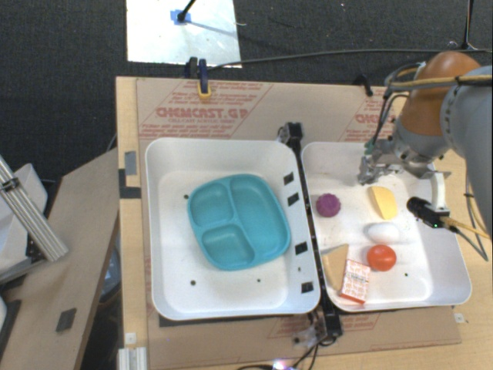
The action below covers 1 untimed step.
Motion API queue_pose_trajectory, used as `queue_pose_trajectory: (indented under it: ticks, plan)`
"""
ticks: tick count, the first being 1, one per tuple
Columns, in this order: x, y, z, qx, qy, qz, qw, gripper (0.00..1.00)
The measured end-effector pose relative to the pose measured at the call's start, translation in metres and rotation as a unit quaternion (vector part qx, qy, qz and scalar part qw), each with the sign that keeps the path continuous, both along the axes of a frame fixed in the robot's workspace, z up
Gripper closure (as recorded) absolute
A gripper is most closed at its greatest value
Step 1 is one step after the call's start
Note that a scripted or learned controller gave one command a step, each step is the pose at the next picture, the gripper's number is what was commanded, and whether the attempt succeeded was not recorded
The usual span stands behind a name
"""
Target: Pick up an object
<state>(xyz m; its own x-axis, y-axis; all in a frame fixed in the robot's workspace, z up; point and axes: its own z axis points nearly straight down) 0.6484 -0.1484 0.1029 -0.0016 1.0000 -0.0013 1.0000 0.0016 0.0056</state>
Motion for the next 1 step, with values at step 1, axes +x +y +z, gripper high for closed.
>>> queue_pose_trajectory:
  ticks: [1]
  plan:
    - [0.0079,0.0086,0.0526,0.0002,-0.001,0.002,1.0000,1.00]
